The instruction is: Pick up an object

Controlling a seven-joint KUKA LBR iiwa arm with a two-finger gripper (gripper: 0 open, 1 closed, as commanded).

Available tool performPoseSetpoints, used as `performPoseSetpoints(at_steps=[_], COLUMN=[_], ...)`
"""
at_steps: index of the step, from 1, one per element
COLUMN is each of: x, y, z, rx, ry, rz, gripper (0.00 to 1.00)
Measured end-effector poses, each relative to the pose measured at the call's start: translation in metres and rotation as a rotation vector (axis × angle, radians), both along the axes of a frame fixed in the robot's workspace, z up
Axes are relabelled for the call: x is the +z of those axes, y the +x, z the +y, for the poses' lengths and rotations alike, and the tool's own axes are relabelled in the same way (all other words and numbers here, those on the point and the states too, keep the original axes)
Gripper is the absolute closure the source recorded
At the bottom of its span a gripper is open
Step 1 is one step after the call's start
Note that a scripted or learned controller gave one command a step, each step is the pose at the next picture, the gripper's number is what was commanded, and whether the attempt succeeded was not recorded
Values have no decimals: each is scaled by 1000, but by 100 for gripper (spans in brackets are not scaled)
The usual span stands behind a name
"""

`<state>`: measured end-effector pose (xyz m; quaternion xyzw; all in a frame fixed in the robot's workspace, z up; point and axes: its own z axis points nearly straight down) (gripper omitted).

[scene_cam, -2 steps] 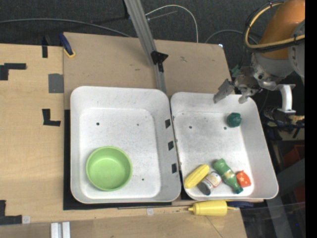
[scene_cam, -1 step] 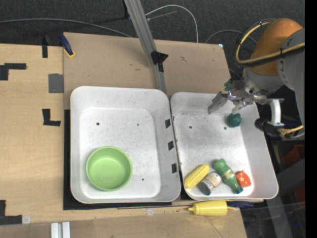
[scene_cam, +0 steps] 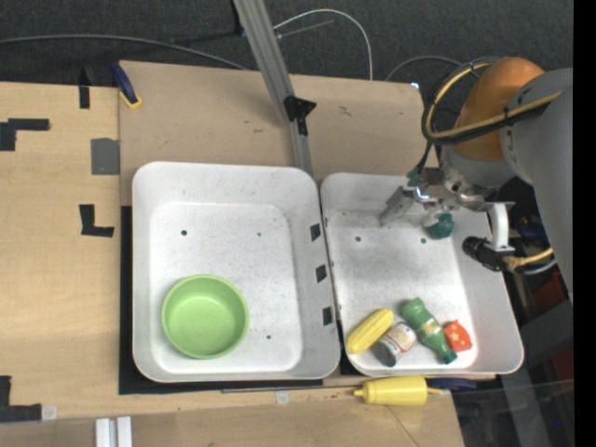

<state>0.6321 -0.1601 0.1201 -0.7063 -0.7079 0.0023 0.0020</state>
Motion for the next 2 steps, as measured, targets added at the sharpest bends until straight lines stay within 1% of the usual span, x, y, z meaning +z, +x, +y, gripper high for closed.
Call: performPoseSetpoints(at_steps=[1, 2], x=[13, 68], y=[2, -3], z=[0, -7], rx=[2, -1], ry=[0, -1], rz=[-4, -10], gripper=[100, 100])
